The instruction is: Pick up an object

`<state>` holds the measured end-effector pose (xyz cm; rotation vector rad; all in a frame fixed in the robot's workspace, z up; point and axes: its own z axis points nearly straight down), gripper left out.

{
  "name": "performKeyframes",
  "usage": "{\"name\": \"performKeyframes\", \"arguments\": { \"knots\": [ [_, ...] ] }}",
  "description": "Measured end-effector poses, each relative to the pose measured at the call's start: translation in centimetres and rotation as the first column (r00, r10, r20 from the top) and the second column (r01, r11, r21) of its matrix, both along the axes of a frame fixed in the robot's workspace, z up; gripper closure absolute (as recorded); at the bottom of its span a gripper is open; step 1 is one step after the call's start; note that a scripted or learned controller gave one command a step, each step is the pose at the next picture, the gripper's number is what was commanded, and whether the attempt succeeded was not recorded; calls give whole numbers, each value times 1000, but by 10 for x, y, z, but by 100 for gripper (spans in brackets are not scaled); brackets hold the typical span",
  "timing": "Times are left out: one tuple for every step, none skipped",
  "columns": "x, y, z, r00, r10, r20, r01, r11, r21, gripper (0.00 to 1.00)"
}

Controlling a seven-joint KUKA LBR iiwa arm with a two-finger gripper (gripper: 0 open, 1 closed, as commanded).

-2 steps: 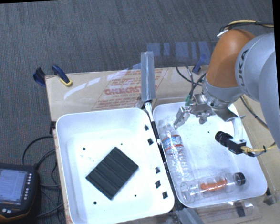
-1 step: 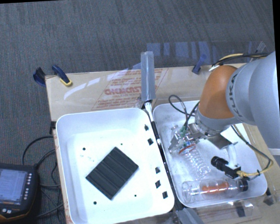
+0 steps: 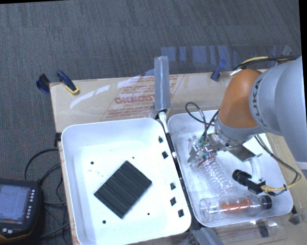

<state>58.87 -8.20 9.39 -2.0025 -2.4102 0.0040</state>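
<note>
A black ribbed square pad (image 3: 123,188) lies flat in the middle of the left bin (image 3: 76,140). In the right bin (image 3: 181,123), a clear plastic bottle (image 3: 234,205) with something orange inside lies on its side along the front wall. A clear ribbed, spiral-looking piece (image 3: 216,174) lies slantwise in the middle of that bin. My gripper (image 3: 200,154) is low in the right bin, at the upper left end of the ribbed piece. The wrist hides where the two meet.
A dark divider with small black clips (image 3: 170,171) separates the two bins. A grey upright post (image 3: 162,84) stands behind them. A teach pendant (image 3: 11,207) sits off the bench at the far left. Blue clamps (image 3: 65,81) hold the back board.
</note>
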Motion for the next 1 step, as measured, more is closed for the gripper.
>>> {"name": "performKeyframes", "arguments": {
  "knots": [
    [50, 25, 92, 971, 239, 7, -239, 971, -3, 100]
  ]
}}
